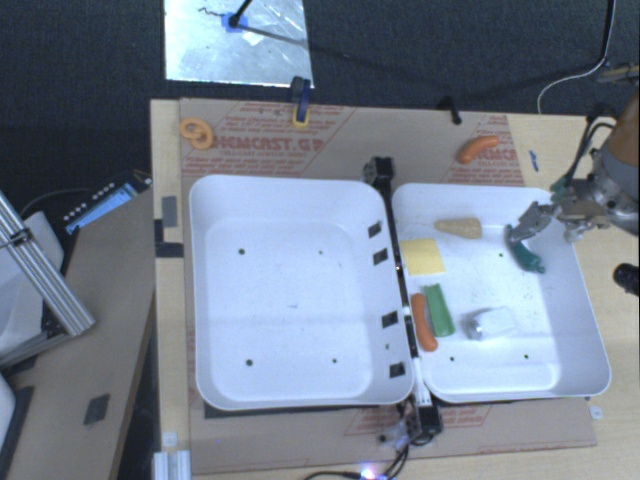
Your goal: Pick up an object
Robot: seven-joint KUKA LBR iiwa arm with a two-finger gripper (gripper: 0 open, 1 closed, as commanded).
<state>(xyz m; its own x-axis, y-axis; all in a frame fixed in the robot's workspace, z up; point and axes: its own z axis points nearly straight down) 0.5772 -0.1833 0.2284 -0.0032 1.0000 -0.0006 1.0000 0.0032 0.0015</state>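
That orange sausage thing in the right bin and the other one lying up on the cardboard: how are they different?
The orange sausage in the right bin lies lengthwise, close beside a green block; the orange sausage on the cardboard lies slantwise, with nothing next to it. The binned one looks straight, darker and redder; the outside one is curved and paler orange. Both are small, rounded and sausage-shaped.
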